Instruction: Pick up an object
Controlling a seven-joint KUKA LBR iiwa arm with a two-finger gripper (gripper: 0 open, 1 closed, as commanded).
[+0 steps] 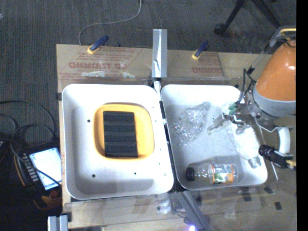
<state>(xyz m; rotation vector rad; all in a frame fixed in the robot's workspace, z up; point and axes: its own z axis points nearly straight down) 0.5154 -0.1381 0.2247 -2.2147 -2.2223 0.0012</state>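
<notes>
My gripper (230, 115) hangs over the right bin (202, 91), up by its far right corner; finger state, I cannot tell. The bottle (211, 173) lies against the bin's near wall, below and left of the gripper, long axis running left-right.

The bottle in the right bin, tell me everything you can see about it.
The bottle is clear plastic with a dark cap and an orange, green and white label. It lies on its side along the near wall of the right bin, cap toward the left bin. It rests on the bin floor, apart from the gripper and the crumpled clear plastic.
</notes>
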